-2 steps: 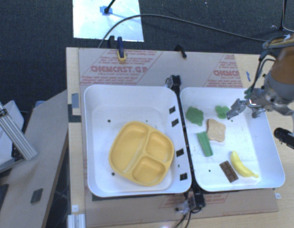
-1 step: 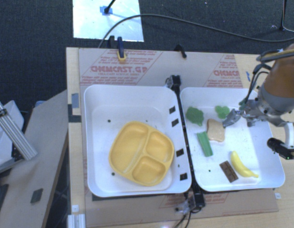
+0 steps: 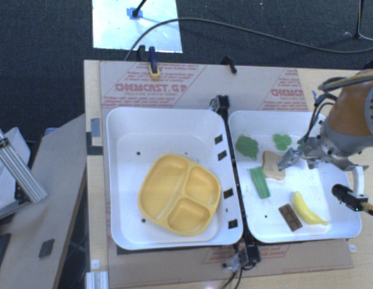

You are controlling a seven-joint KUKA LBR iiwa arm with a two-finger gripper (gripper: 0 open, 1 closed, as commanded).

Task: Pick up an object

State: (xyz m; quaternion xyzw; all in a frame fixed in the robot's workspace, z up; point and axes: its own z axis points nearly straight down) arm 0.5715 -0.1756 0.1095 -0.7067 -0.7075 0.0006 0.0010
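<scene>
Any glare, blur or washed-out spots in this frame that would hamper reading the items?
Camera view: the bright floor sheet glares near white; the right bin is evenly lit, so the banana and the green strip read clearly; soft blur around the gripper hides its fingers' state.

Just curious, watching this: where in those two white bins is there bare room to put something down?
Left bin: bare floor above and left of the yellow tray. Right bin: crowded in the middle around the banana, green stick and hand; bare along its near edge.
</scene>
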